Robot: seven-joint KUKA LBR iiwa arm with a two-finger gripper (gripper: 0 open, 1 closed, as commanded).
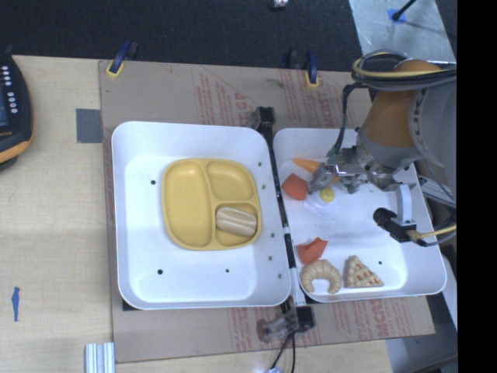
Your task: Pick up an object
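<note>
A small yellow round object (pixel 328 195) is seen in the right white bin (pixel 404 274), directly below the gripper (pixel 324 182). Whether the fingers are spread or clenched cannot be told. In the same bin are found an orange carrot-shaped piece (pixel 306 164), a red-orange rounded piece (pixel 294 186), a red wedge (pixel 312 249), a tan croissant (pixel 321 275) and a pizza-slice toy (pixel 361 273). In the left white bin (pixel 140 270) a yellow divided plate (pixel 186 200) is placed, with a beige bread roll (pixel 235 221) in its lower right compartment.
</note>
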